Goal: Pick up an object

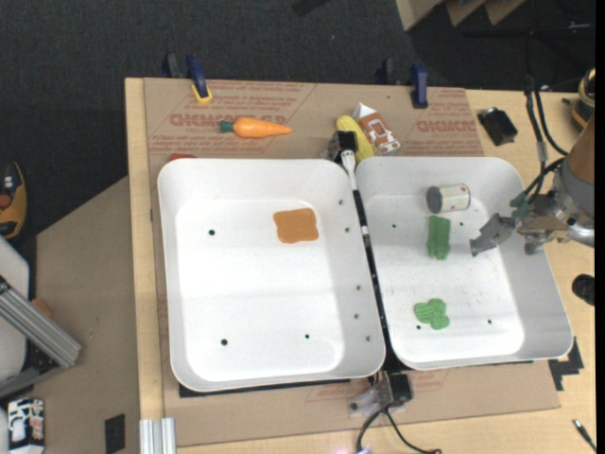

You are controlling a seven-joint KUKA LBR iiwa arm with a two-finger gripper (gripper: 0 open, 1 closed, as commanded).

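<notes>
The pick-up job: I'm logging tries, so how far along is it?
Nothing looks picked yet. The pincer hangs over the right bin, beside the green block, with nothing seen between its fingers. The can and green clump lie there too. Left: grasp and lift one.

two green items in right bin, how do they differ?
The green block is a long upright-edged bar lying lengthwise up the bin; the green clump is squat, lumpy and irregular. The block sits just below the small can and nearer the claw; the clump lies apart, toward the near edge. Both are green, in the right bin.
</notes>
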